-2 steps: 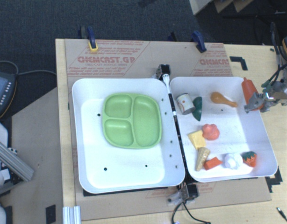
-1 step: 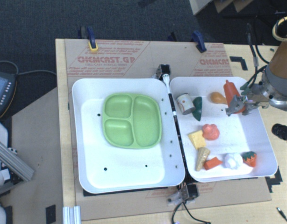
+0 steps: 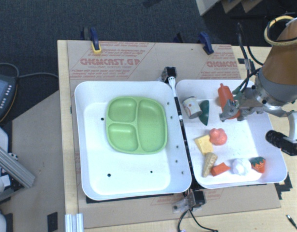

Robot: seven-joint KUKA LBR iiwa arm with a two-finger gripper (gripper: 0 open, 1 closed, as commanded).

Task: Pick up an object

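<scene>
The right bin (image 3: 274,129) holds several small toy foods. A red bottle-shaped piece (image 3: 223,94) stands at its far side. My gripper (image 3: 230,111) hangs just in front of and below this piece, close against it, low over the bin floor. Whether it has hold of the red piece is hidden by the wrist. To the left lie a white-grey can (image 3: 190,106) and a dark green piece (image 3: 204,111). Nearer the front are a pink-red ball (image 3: 217,136), a yellow block (image 3: 203,144), a tan cone (image 3: 209,164), an orange piece (image 3: 219,168), a white piece (image 3: 241,166) and an orange-and-green fruit (image 3: 258,164).
The left bin (image 3: 90,144) holds a green divided plate (image 3: 137,124). A ridge where the two bins meet (image 3: 180,129) runs between them. The arm's grey body with its orange band (image 3: 281,71) overhangs the right bin's far right corner. A black part (image 3: 280,142) sticks in at the right rim.
</scene>
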